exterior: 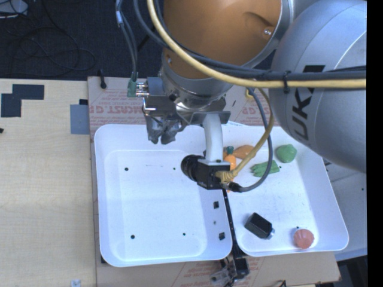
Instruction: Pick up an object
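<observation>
Two shallow white plastic bins sit side by side on the pale wooden worktop (42, 178), touching along a dark seam at lower centre. The left bin (155, 208) has a broad bare floor from its rounded left rim across to the seam. The right bin (323, 220) holds a small black rectangular block (259, 225) near its lower edge, with a round reddish-pink ball (303, 238) just beside it at the lower right corner. Higher up lie a green rounded lump (286, 153), a flat green leafy piece (264, 168) and an orange piece (239, 152), clustered near the upper rim. The big grey arm with its orange band (221, 23) fills the upper right of the frame. The dark pincer (163, 130) hangs over the left bin's upper edge; I cannot tell how it is set, and nothing is visible in it.
</observation>
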### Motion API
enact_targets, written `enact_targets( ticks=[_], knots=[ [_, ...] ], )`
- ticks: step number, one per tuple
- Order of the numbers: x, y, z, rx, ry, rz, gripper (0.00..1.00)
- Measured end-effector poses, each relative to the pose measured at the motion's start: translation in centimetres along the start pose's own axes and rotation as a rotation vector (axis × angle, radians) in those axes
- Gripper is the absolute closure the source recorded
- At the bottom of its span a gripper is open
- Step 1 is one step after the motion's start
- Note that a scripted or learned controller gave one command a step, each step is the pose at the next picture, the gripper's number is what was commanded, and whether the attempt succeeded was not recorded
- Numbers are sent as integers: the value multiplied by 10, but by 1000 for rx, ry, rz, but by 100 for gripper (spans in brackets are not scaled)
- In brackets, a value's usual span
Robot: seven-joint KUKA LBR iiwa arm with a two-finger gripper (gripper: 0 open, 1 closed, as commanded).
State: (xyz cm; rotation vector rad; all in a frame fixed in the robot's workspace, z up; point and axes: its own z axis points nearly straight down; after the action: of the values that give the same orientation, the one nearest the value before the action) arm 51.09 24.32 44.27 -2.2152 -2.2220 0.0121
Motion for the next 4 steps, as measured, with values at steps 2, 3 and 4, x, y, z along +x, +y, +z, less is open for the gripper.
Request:
enact_targets(
  ticks=[2, 3, 4],
  knots=[
    [0, -38, -16, 5, -3, 0, 100],
    [-64, -6, 25, -1, -2, 9, 100],
    [-40, 29, -74, -16, 5, 1, 100]
  ],
)
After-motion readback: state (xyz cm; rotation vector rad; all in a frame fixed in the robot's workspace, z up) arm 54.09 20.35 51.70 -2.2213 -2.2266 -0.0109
